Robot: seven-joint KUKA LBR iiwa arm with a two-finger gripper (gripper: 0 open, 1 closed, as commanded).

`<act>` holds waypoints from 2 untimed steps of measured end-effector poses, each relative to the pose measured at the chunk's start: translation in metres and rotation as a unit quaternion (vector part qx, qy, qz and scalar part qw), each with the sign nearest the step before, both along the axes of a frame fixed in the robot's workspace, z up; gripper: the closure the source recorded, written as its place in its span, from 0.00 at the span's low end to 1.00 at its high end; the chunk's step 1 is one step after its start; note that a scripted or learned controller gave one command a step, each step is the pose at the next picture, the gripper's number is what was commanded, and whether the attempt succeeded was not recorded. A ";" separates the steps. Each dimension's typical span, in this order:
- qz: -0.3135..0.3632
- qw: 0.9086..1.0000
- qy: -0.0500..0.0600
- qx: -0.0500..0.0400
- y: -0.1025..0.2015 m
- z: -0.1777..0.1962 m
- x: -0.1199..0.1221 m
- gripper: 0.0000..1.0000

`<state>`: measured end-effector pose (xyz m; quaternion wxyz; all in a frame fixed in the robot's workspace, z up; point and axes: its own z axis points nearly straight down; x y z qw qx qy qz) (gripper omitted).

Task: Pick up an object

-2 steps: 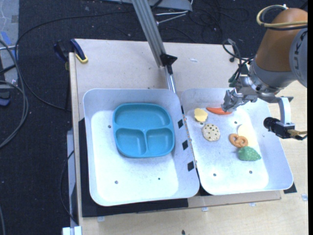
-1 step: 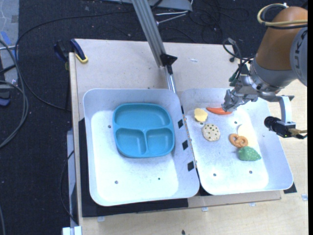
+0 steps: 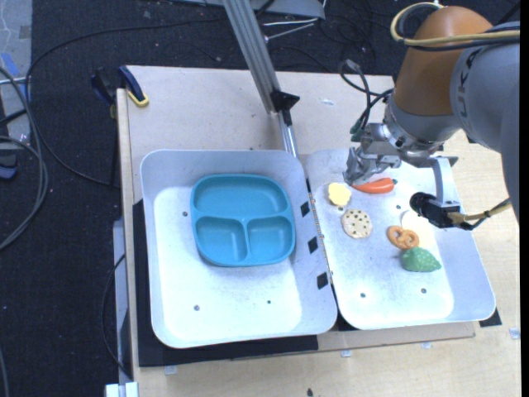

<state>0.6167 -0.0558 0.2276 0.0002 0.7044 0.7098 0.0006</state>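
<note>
Illumination is bright and even, arriving mostly from overhead. The two white bins [image 3: 165, 304] reflect strongly and read near white, with faint speckle but no hard glare. Shadows are short and soft — a dark band lies under the bins' front edge, and a small shadow sits beneath the blue tray [image 3: 244, 219]. The floor [image 3: 58, 56] around the desk [image 3: 198, 98] stays dim. Focus is moderate throughout; fine edges appear slightly soft. The orange band [image 3: 438, 48] carries a broad, diffuse highlight.
</note>
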 end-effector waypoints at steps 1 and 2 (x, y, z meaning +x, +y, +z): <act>0.001 1.000 0.000 0.001 0.065 0.000 0.000 1.00; 0.001 1.000 -0.001 0.001 0.117 0.012 0.004 1.00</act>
